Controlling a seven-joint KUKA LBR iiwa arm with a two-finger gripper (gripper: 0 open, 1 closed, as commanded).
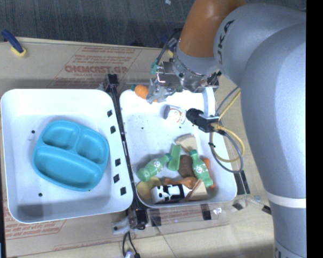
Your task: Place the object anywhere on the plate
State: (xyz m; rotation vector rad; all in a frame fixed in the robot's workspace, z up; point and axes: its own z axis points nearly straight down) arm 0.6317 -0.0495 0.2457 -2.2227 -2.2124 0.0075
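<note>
Orange object (141,92), small and rounded, lies at the upper left corner of the right bin (151,144), near centre-top of the frame. My gripper (162,87) hangs just to its right in the camera view, almost touching it, with the orange piece on the side toward the divider between the bins. Whether my fingers are spread or pressed together I cannot tell; the wrist hardware hides them from this slanted vantage. The piece is too small to give a clear long axis; it reads as a smooth, glossy lump, probably plastic.

Blue plate (71,155), the target, sits in the left bin (21,112), at centre-left of the frame, well apart from my gripper. It is a smooth, matte tray with three rounded compartments, one long and two smaller. The coming move, as I judge it, turns on a short shift to the left onto the orange piece, then a carry down and left across the divider.

Other items crowd the lower end of the right bin: green bottles (172,163), a brown piece (186,165), and a black-and-white toy (169,192).
</note>
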